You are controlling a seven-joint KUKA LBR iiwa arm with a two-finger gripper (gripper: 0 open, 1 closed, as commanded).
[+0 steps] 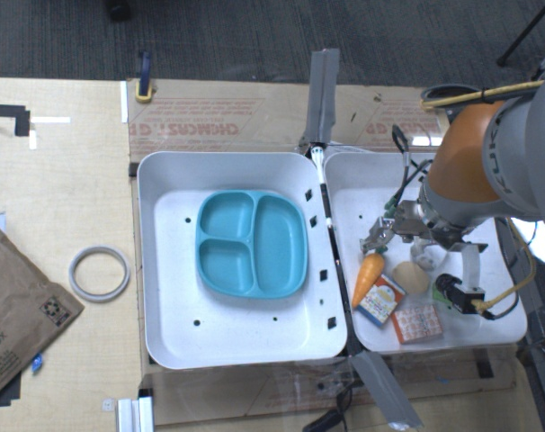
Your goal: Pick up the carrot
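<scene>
The carrot (369, 277) is seen lying in the right bin (344, 187), close to that bin's left wall, its orange body slanted with the broad end uppermost. The gripper (381, 234) is positioned just above that broad end, and the carrot is not seen between its fingers. Whether the fingers are spread or closed cannot be told; the metal parts are small and crowded there. A small printed carton (379, 301) is found touching the carrot's lower right side, a pale rounded item (411, 278) just beside it, and a red-printed packet (419, 323) further down. Several risks are judged likely: a grasp taken at the extreme end may let the tapered body slip out; a descent off-centre may push the carrot against the wall or onto the carton; a neighbour may be caught instead. The left bin (165, 241), holding a teal divided plate (253, 244), is not involved.
</scene>
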